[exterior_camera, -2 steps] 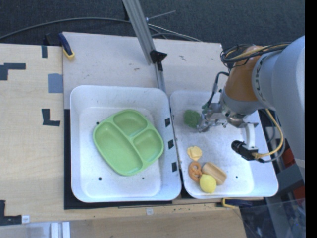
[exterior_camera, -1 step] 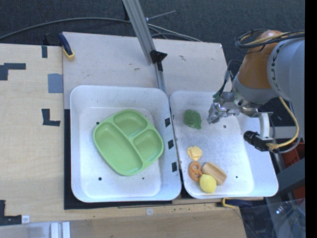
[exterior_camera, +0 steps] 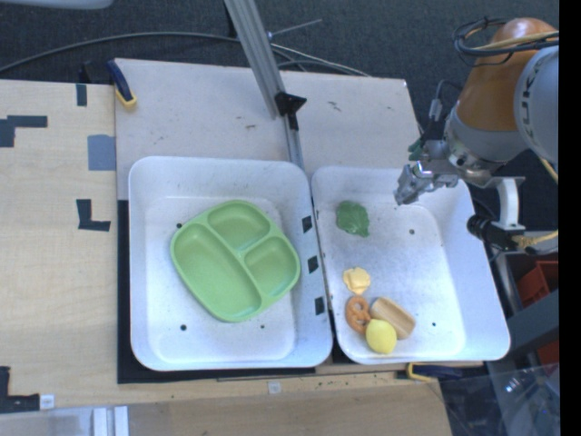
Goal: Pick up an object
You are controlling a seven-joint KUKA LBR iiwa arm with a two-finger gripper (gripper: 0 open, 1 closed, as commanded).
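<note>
Above the right bin's far edge, the grey arm's gripper (exterior_camera: 410, 187) hangs with nothing between its jaws.
Whether the jaws are apart or together cannot be told. Just left of them and slightly nearer the camera lies a green leafy piece (exterior_camera: 353, 218). Well nearer than the jaws sit a yellow piece (exterior_camera: 357, 281), a pretzel (exterior_camera: 357, 312), a tan block (exterior_camera: 393, 315) and a lemon (exterior_camera: 381, 337). Far left, the other bin (exterior_camera: 145, 243) holds a green divided plate (exterior_camera: 235, 259).

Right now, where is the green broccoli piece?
The broccoli piece lies in the right bin, near its upper left corner, above the yellow items.
</note>
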